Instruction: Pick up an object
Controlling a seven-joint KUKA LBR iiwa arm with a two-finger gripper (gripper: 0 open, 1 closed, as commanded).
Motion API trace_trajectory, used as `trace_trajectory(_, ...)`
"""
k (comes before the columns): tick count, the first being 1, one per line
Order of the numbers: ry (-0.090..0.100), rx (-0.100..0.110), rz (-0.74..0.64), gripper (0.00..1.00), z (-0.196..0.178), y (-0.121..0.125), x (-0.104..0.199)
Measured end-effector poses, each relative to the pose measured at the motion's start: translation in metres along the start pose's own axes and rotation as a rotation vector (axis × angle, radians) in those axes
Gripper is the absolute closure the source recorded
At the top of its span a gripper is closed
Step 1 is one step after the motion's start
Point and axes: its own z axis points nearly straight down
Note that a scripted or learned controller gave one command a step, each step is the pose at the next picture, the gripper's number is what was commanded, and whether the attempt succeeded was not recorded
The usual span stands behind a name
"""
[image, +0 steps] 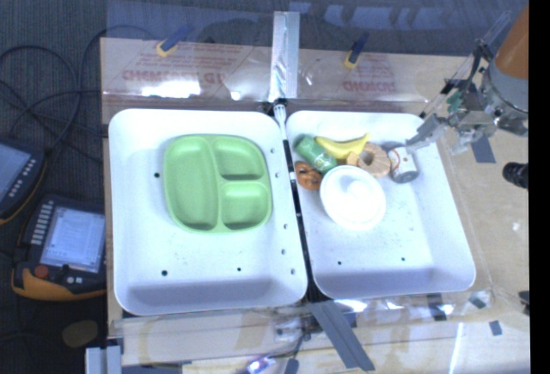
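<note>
White bins side by side on your table (481, 217), with the arm in at the upper right.

Your hand (460, 119) hangs over the right bin's (430, 265) far right corner, just beyond the rim; you cannot tell how wide it stands, and nothing shows in its grip. Clustered at that bin's back lie a green can (314, 152), a yellow banana (342, 144), a brown round piece (307, 175), a tan ring (374, 159), a small metal can (402, 166) nearest the hand, and a white bowl (353, 199). The left bin (137, 260) holds a green divided plate (217, 181).
</note>
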Motion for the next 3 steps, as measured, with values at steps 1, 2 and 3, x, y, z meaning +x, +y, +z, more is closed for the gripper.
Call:
trace_trajectory(1,-0.005,0.002,0.067,0.0,0.118,0.024,0.016)
trace_trajectory(2,-0.004,-0.002,0.096,0.0,0.14,0.035,0.018)
trace_trajectory(3,-0.008,0.001,0.094,1.0,0.131,0.034,0.018)
